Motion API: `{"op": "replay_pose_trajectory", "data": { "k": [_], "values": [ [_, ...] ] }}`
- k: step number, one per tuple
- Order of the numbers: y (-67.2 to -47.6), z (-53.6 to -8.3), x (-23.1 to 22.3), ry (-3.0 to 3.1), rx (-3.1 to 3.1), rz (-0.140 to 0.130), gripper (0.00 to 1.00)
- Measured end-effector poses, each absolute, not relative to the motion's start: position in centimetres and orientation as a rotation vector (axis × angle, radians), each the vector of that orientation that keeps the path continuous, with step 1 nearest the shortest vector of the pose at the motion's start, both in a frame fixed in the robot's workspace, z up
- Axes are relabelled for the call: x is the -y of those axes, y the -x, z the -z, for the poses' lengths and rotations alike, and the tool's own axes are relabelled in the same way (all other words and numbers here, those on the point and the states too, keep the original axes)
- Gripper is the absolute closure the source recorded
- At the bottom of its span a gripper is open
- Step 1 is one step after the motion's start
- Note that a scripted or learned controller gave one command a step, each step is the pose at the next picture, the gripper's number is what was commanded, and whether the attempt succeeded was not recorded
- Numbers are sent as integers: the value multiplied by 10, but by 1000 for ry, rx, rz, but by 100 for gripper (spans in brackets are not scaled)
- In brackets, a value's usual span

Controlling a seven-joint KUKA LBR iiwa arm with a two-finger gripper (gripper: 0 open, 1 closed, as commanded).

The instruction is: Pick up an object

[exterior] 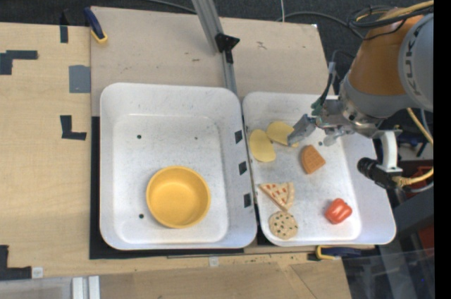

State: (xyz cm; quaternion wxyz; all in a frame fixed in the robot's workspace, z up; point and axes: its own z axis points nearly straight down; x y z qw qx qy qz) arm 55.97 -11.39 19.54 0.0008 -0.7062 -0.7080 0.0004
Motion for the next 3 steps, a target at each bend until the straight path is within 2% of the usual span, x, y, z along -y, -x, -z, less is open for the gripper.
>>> {"op": "replay_pose_trajectory", "data": {
  "k": [1,2,3],
  "values": [
    [-560,-195,114,2217,2223,-2,0],
    [-553,-132,110,2215,2218,-9,0],
    [-558,-96,112,2232,2234,8,0]
  ]
}}
